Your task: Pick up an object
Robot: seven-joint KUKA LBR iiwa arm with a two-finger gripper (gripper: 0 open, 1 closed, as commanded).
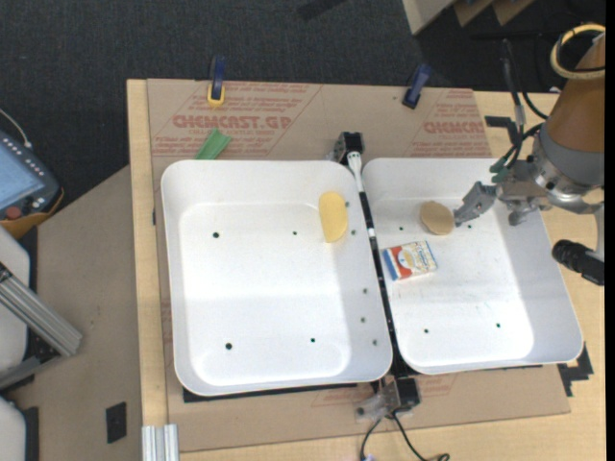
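A tan round object lies in the upper left part of the right bin. Just below it is a small white, blue and red carton. In the left bin, a yellow oblong object rests near the right wall. My gripper hangs over the upper right part of the right bin, just right of the tan object. It is open, with nothing between its fingers, and the left fingertip is close to the tan object.
The bins sit on a cardboard sheet held by two blue clamps. A green piece lies on the cardboard above the left bin. A black fixture sits where the bins meet at the back.
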